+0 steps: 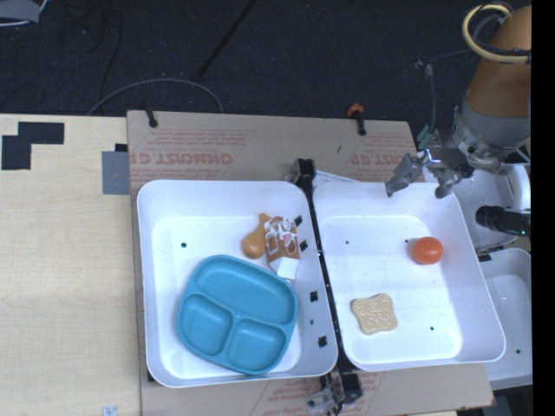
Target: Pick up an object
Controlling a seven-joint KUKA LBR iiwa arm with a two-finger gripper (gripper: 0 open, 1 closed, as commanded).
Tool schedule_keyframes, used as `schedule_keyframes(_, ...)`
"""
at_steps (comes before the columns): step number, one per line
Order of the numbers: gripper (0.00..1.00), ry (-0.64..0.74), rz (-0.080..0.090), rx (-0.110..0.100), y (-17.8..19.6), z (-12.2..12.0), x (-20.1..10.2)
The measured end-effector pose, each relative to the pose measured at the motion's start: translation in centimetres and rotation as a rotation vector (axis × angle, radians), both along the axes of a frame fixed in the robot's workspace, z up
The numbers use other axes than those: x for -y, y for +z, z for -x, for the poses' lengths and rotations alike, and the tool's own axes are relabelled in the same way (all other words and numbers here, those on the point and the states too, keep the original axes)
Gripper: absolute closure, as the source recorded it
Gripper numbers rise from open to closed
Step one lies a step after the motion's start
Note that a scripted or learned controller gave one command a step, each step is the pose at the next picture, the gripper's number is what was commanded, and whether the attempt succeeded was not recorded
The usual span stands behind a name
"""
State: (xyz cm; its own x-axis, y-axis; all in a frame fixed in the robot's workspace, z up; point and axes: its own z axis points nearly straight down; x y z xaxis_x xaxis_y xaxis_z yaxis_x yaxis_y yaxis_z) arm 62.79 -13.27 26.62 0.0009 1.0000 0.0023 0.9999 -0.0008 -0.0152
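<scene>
An orange ball (426, 250) lies near the right bin's (486, 319) far right side, with a tan cracker (375, 314) nearer the front. The gripper (421, 176) hangs above the bin's far rim, fingers spread apart, gripping nothing. The left bin (156, 232) holds a blue tray (238, 313) and a brown toy (273, 238).

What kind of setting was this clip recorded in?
Most likely a robotics lab test bench, not a kitchen. Two shallow white bins sit clamped on a cardboard sheet, holding toy-like items such as a blue divided plate and an orange ball, with loose cables behind.
</scene>
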Motion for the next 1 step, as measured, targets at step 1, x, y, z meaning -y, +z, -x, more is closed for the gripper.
schedule_keyframes(1,0.0,0.002,0.002,0.012,0.75,-0.19,0.0)
